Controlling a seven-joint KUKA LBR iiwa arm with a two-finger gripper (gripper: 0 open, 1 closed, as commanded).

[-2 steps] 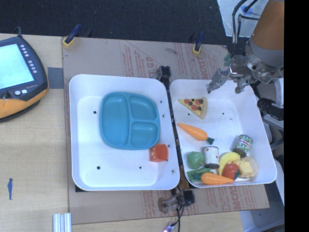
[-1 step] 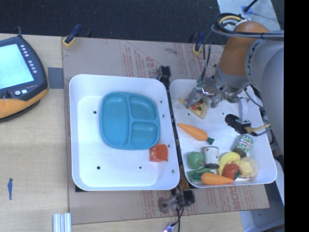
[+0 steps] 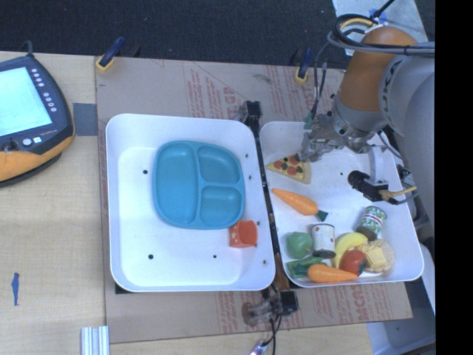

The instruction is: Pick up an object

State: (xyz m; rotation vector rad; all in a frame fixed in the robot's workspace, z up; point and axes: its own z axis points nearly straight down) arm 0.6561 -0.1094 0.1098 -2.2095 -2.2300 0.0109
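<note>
My gripper hangs low over the far part of the right bin, its tip just right of a toy pizza slice. In front of the slice lies an orange carrot. Nothing shows between the gripper's tips. The near end of that bin holds a cluster: a green pepper, a small white can, a green-labelled can, a banana, a red tomato and a second carrot.
The left bin carries a blue divided plate and a small red-orange toy at the plate's near right corner. A tablet in an orange case rests on the bench at far left. The grey arm crosses the right bin's far right corner.
</note>
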